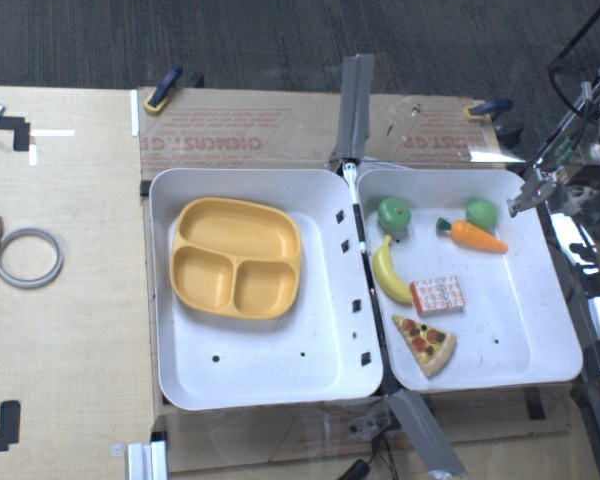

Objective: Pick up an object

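Carrot [473, 235] lengthwise left-right, tip right

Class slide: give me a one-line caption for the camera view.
Right bin holds banana, carrot, pizza slice; left bin holds a yellow divided plate.

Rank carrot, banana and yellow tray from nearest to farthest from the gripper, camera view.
From the gripper:
1. Carrot, right bin, far side, just left of it.
2. Banana, right bin, by the divider.
3. Yellow tray, left bin.

The end effector [528, 200] hangs at the right edge, seemingly empty.
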Robot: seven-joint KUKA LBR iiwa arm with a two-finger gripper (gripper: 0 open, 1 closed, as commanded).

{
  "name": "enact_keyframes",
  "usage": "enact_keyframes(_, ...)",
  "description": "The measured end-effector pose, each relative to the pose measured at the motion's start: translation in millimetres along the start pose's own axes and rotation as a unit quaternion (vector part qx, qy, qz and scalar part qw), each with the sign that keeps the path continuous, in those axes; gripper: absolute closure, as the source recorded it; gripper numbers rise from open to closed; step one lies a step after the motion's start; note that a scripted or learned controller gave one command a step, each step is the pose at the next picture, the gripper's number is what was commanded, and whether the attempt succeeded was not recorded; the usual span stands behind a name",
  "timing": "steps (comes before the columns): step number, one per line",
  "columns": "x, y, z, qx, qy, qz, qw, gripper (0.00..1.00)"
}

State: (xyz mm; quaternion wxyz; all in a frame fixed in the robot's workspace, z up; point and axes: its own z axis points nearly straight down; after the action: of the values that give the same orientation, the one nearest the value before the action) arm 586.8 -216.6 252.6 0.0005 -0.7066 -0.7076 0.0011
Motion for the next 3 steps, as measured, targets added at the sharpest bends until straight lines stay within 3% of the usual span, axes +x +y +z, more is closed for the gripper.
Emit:
enact_keyframes(1,-4.6,56.1,101.9,-0.001,0.0,-0.125,0.9922,0.0)
enact_keyframes(2,21.6,31.8,160.5,-0.001,0.0,-0.124,0.9922,0.0)
enact_keyframes(3,21.2,32.5,150.5,-0.002,-0.001,-0.124,0.9923,1.0)
